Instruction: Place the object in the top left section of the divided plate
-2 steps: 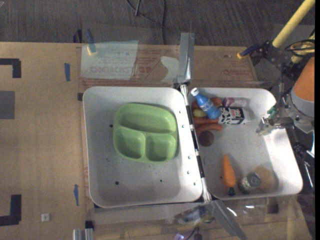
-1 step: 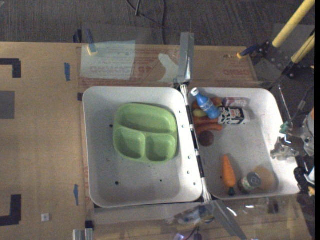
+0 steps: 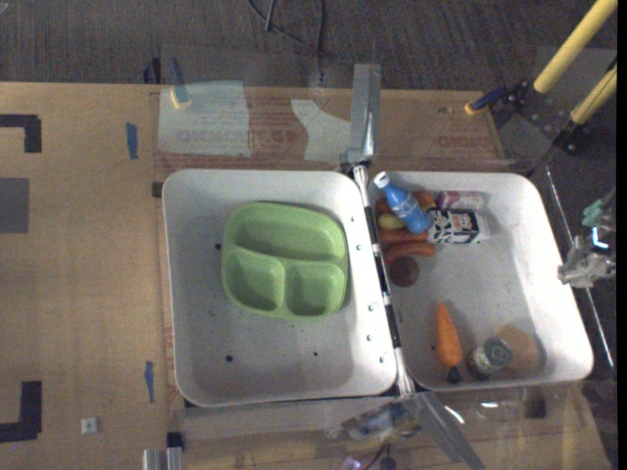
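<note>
Two white bins are seen side by side across the middle of the frame. The left bin (image 3: 196, 360) holds a green divided plate (image 3: 286, 259), set slightly askew in its upper half. One long section (image 3: 289, 232) runs along the plate's upper edge and two smaller ones sit below it, so the top left target is judged to be the left end of that long trough.

The right bin (image 3: 534, 262) carries the clutter. A cluster is packed against the divider at upper left of that bin: a blue bottle (image 3: 404, 207) lying on a slant, a cow-patterned milk carton (image 3: 455, 226) just beside it, a red sausage-like piece (image 3: 408, 250) and a dark round item (image 3: 404, 271) below. Lower down, a carrot (image 3: 448, 333) lies with its long axis nearly up-and-down in the frame, and near it at lower right sit a small can (image 3: 487, 358) and a tan lump (image 3: 521, 346).

At the far right edge, over the bin's right rim, the gripper (image 3: 585, 262) is glimpsed as a pale blurred shape. Whether it is open or closed cannot be told, and nothing is seen held.

No object is picked out by the task, so any candidate lies to the left of the gripper, with the plate further left again, past the divider. A leftward reach is called for first.
</note>
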### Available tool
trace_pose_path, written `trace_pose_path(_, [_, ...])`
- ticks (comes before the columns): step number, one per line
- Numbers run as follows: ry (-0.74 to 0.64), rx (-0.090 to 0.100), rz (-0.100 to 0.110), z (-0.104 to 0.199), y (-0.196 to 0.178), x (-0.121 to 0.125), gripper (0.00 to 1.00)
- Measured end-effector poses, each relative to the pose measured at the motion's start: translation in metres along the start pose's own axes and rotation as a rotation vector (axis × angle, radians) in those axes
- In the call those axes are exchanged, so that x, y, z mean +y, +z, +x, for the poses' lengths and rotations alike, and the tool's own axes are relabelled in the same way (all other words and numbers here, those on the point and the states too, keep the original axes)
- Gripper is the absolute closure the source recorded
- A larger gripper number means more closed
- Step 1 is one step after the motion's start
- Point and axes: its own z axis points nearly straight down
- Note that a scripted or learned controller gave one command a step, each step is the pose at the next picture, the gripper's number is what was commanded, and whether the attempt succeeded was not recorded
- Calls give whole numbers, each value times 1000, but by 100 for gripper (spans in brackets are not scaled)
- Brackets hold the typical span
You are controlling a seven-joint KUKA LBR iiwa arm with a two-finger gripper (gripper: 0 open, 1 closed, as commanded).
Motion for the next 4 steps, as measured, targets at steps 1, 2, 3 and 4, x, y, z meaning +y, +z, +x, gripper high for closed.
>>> trace_pose_path(1, [174,1,4,-8,28,2,100])
trace_pose_path(2, [56,-1,0,2,-120,0,100])
trace_pose_path(3, [91,0,3,-1,14,-1,100])
trace_pose_path(4, [388,1,6,2,111,-2,100])
